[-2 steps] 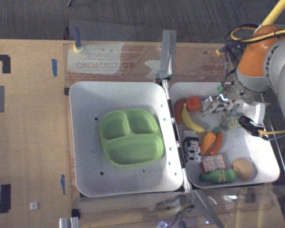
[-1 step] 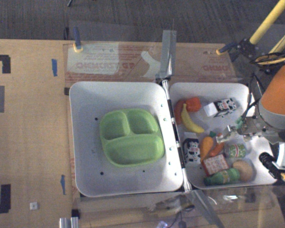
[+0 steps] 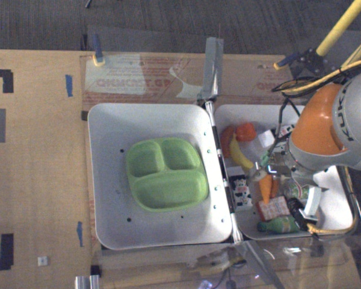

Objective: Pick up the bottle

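A small green bottle (image 3: 281, 225) lies on its side by the front wall of the right bin (image 3: 340, 206), its cap pointing left. My gripper (image 3: 278, 172) hangs over the middle of that bin, just behind the bottle and above a clutter of items. The arm's orange band (image 3: 316, 131) and grey wrist cover the bin's far right part. Nothing can be made out in the gripper's grasp.
A banana (image 3: 239, 153), a red fruit (image 3: 245, 132), a carrot (image 3: 265, 188) and a red packet (image 3: 273, 209) crowd the right bin around the gripper. The left bin (image 3: 108, 131) holds a green divided plate (image 3: 166, 173). A yellow cable (image 3: 334, 229) runs along the right bin's front.
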Robot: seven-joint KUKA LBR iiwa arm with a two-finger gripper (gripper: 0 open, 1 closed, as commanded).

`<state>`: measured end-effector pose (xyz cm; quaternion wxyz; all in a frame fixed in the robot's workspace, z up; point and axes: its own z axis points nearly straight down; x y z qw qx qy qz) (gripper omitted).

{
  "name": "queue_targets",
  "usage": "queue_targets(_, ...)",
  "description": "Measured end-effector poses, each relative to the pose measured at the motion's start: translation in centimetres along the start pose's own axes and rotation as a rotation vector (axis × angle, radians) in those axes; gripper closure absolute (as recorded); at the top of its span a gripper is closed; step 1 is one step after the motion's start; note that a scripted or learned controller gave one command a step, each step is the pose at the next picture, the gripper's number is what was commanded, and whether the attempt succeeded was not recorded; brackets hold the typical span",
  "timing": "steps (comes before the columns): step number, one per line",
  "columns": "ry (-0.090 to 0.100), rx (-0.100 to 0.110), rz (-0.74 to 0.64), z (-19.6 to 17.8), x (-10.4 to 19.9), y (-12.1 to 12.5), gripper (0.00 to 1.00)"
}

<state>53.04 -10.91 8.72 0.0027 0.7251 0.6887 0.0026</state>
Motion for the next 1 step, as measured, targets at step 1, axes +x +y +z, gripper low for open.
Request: queue_targets(1, 0.001, 0.007, -0.111, -9.73, 4.67, -4.19, 0.0)
